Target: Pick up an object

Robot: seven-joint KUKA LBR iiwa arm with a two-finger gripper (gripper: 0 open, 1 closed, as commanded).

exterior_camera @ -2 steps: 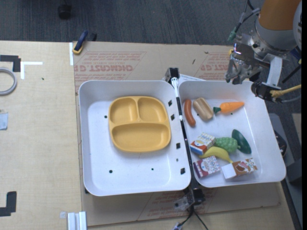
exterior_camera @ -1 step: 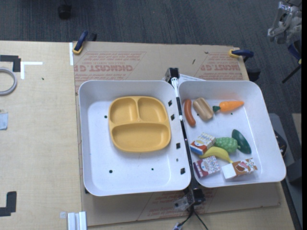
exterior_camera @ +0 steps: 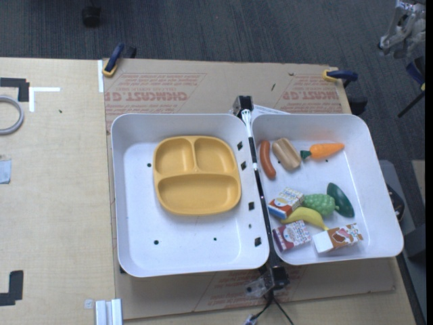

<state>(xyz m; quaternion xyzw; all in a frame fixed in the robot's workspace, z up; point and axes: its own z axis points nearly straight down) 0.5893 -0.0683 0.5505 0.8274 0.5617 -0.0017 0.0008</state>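
While the two white bins sit side by side, the left bin (exterior_camera: 128, 202) bears a yellow divided plate (exterior_camera: 197, 175), and the right bin (exterior_camera: 375, 181) holds the small toy foods. These look like light, stiff plastic, probably smooth and prone to slipping. The orange carrot (exterior_camera: 326, 150) lies apart near the far wall and seems the easiest grasp, taken across its thick middle. The hot dog bun (exterior_camera: 286, 154) and sausage (exterior_camera: 267, 159) lie close together. The banana (exterior_camera: 306, 216), green vegetable (exterior_camera: 319, 203) and cartons (exterior_camera: 338, 237) crowd each other nearer the front. The gripper (exterior_camera: 404, 24) hangs at the upper right, well apart from the bins, cut off and too small; I cannot tell its state.
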